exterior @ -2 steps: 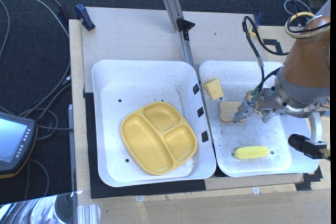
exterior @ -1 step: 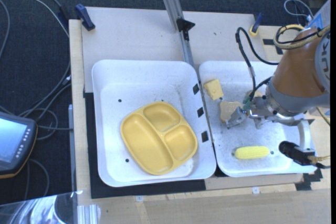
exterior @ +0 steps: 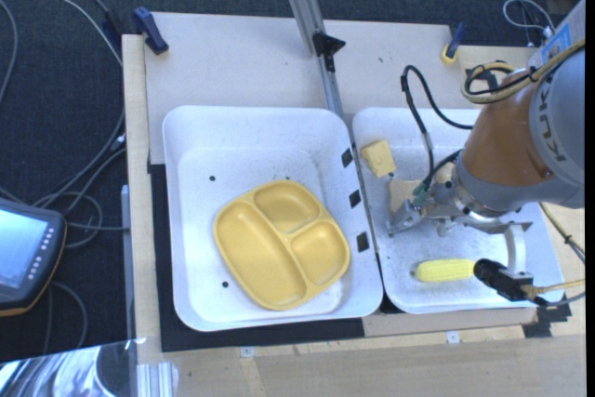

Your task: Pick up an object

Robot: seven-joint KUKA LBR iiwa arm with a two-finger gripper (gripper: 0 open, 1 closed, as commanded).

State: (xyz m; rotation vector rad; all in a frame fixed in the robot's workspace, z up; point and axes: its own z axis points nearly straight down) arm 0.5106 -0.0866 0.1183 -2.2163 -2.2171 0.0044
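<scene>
the corn cob [exterior: 444,271] lies near the front of the right bin [exterior: 390,284], just below the claw [exterior: 406,220], whose opening i cannot tell. a yellow block [exterior: 377,158] sits farther back in that bin. the left bin [exterior: 186,144] holds a yellow divided plate [exterior: 281,243] on the counter [exterior: 232,60].

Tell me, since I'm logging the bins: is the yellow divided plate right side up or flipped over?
Right side up. The yellow divided plate lies flat in the left bin with its three hollow compartments facing up, raised rims visible between them.
</scene>
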